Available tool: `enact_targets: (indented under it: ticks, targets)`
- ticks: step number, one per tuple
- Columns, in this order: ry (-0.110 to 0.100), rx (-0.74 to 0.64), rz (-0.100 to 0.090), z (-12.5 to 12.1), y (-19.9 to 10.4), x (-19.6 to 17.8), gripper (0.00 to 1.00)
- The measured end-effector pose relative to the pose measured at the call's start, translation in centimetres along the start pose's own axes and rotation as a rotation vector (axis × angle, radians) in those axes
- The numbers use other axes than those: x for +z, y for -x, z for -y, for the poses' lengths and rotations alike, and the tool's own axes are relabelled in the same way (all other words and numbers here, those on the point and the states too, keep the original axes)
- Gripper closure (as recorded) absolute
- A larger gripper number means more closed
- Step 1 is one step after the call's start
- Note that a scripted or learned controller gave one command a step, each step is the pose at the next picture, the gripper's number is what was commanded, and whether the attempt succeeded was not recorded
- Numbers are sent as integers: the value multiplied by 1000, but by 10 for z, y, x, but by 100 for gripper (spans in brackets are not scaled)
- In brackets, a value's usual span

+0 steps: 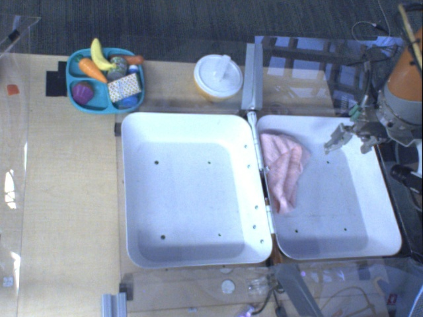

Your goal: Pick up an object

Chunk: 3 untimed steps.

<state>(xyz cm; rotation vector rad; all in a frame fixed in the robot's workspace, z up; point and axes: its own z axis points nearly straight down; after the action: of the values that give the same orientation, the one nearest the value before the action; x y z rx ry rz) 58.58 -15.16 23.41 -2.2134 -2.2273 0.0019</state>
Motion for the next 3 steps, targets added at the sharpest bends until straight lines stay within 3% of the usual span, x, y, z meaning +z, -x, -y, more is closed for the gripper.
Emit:
enact_targets:
  ticks: [1,2,3]
  targets:
    - [9,-262,2,-38,-33,138,0]
    - [18,-388,8,-49,-56,142,0]
    - [23,-380,9,-24,-59,142,0]
